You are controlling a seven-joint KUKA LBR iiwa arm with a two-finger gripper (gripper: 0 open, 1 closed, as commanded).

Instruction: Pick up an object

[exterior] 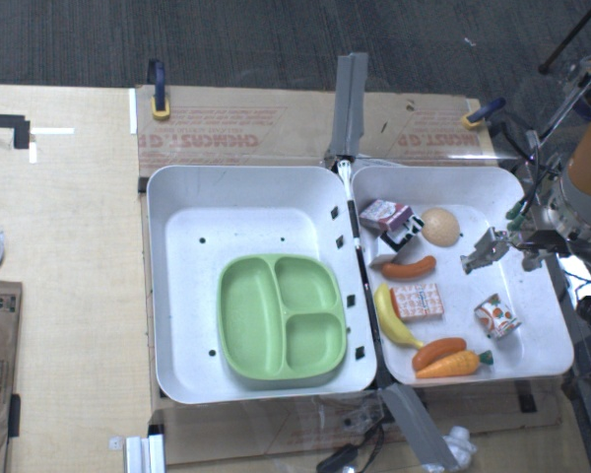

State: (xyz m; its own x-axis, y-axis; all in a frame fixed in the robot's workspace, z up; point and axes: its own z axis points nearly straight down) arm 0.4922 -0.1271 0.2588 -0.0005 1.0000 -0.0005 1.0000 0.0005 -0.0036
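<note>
1. Grey gripper (485,251) over right bin (542,353), fingers too small and blurred to judge, grip not discernible.
2. Nearest below: small carton (496,316), apart from it.
3. Arm cut off at right edge.
4. Carrot (451,365) partly overlapping sausage (439,348).

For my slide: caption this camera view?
Gripper hovers over right bin of toy food; green plate in left bin.
</note>
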